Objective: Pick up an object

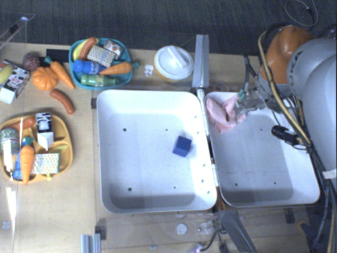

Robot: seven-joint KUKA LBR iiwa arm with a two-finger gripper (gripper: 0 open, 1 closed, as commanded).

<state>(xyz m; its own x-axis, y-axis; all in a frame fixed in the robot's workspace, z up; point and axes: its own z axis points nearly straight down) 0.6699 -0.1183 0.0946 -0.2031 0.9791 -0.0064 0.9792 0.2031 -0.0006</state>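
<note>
From my station I see the tool (243, 103) low over the right bin (274, 188), at the bin's ten o'clock corner, right against the pink cloth (221, 115) bunched there. The tip is a dark tangle of metal and cabling, and I cannot tell how it is set, nor whether any cloth is caught in it. The cloth looks to be lying on the bin floor and partly up the left wall, so I would not call it lifted.

Going outward, the grey arm (316, 83) with its orange band fills the two o'clock side of the view. The left bin (121, 194) holds one small blue block (182, 146), just right of its centre and well apart from the tool. On the counter (79, 215) toward nine and eleven o'clock sit trays of toy food and a white lidded cup (174, 62), none of them in play.

My reading: the approach to the cloth is done and the tool is at grasp height. The closing, if not already made, and the whole lift are left. Nothing is confirmed as picked up.
</note>
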